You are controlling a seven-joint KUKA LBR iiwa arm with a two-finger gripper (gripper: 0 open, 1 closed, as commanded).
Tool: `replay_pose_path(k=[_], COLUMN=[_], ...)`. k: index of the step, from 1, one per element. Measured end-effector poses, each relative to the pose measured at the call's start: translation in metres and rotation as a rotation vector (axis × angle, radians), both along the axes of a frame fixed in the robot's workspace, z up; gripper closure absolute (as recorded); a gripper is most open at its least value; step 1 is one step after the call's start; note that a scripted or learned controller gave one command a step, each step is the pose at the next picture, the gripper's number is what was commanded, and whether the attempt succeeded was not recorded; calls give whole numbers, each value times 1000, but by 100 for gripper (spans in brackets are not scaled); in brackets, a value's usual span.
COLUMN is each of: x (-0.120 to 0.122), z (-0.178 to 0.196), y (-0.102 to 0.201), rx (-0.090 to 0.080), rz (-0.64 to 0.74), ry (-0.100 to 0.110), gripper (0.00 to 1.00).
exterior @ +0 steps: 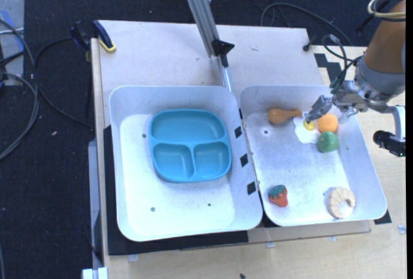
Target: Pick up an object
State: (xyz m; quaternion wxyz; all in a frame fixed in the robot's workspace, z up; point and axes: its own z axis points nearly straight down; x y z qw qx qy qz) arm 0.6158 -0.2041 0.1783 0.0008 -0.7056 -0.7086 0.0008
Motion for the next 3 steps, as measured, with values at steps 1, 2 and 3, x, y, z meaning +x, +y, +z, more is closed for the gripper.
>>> replay_pose_path(k=[1,2,3], x=[-10,-9,-8], z=[-49,-87,-75], y=[-1,-1,-1], rx=[0,-1,-2], rz=[-5,-4,-3], ry=[0,-2,-6], gripper=[0,0,100])
